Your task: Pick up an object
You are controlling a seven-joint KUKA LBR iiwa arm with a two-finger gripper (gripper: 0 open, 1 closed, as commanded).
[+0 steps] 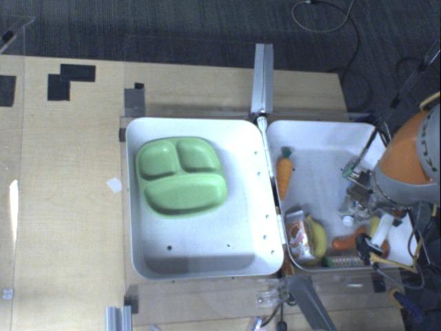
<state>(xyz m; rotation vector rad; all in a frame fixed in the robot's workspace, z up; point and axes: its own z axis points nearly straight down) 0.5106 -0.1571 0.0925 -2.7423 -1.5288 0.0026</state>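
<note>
Looking down at a slant on a pale wooden bench (62, 205) bearing two shallow white bins side by side. Filling the middle of the frame: the left bin (200, 254), holding a green divided plate (182, 176) in its upper left part, three compartments facing up. Lying to the right, past a metal divider post (262, 81): the right bin (317, 140), with its contents gathered toward the left wall and the lower edge. Resting close to the left wall, pointing up and down the frame: a toy carrot (284, 174), green top uppermost. Sitting at the lower left corner of that bin: a small printed packet (298, 234) touching a yellow banana (317, 238). Lying just right of the banana, along the lower rim: a red-orange object (344, 243), too small to name. Reaching in from the right edge: the grey arm with its orange band (406, 161). Hanging low over the lower right part of the right bin: the gripper (358, 205), near the red-orange object and banana. Cannot tell whether clenched or released, nor whether anything is grasped. Trailing across the dark floor at upper right: a thin cable (324, 12).
</note>
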